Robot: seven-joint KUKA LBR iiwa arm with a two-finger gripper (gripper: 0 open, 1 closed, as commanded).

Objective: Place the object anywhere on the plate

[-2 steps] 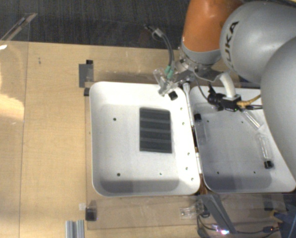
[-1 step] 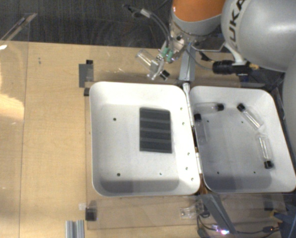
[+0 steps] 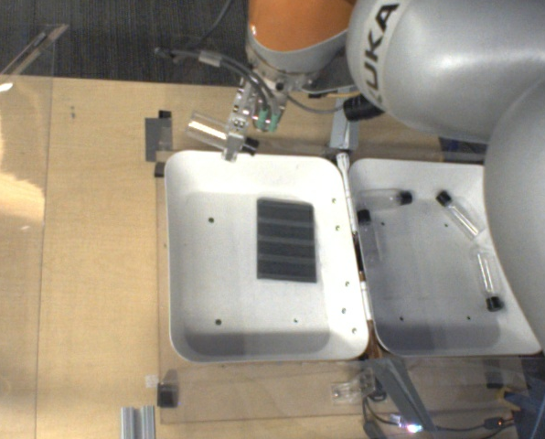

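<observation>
The gripper [image 3: 239, 135] hangs over the far rim of the left bin [image 3: 190, 245], near that bin's far left corner, and a pale, slender, tube-like object [image 3: 208, 132] sticks out from it toward the view's left, its long axis running roughly along the rim. The object's near end seems to sit at the fingertips, but I cannot tell whether the fingers are closed on it or merely beside it. The dark ribbed plate [image 3: 285, 240] lies flat in the middle of the left bin, nearer the camera than the gripper and a little to the view's right of it, well apart from the object. So the move ahead likely runs inward over the bin floor toward that plate. Several clear tubes with dark caps [image 3: 466, 219] lie scattered in the right bin [image 3: 519, 337]
</observation>
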